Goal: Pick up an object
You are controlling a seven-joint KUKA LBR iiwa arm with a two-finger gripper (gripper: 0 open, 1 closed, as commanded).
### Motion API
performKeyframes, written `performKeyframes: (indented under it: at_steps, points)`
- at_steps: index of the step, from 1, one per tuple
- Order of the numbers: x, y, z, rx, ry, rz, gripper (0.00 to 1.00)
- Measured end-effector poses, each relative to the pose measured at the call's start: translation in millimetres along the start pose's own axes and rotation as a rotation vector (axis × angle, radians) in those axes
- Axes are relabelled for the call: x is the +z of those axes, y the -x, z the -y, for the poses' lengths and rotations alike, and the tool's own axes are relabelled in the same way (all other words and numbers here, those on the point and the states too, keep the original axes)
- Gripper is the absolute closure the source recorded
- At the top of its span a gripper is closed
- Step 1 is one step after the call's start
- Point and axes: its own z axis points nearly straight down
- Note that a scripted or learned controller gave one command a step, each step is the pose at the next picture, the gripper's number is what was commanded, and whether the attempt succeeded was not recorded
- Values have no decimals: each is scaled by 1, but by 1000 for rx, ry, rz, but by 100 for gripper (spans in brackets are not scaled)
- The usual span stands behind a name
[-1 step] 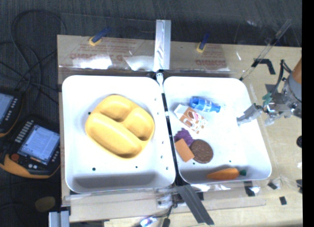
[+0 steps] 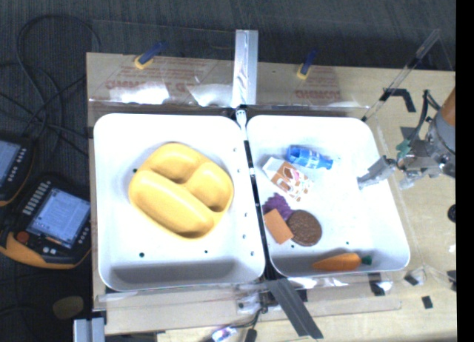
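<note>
From above, two white bins sit side by side on the bench. The left bin (image 2: 111, 259) holds a big yellow banana bunch (image 2: 181, 189) that takes up most of its middle. The right bin (image 2: 385, 237) has the smaller things, gathered toward its left half: a blue bottle (image 2: 307, 158) lying on its side near the top, a white and orange carton (image 2: 287, 178) just below and left of it, a purple grape cluster (image 2: 278, 204) under that, an orange block (image 2: 278, 226) touching the grapes, and a brown round cookie (image 2: 304, 228) just beside the block. A carrot (image 2: 338, 262) lies along the bin's near wall, its green end pointing right.

The gripper (image 2: 381, 171) comes in from the right, over the right bin's right rim, well apart from all these pieces. Nothing sits between its fingers, but they are too small and blurred from here to say whether they are spread or closed. The grey arm with its orange band (image 2: 449, 104) shows at the far right edge.
</note>
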Motion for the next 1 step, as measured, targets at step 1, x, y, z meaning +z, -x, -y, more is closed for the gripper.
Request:
performKeyframes:
  at_steps: [1]
  points:
    - [78, -57, -79, 86, -1, 0, 0]
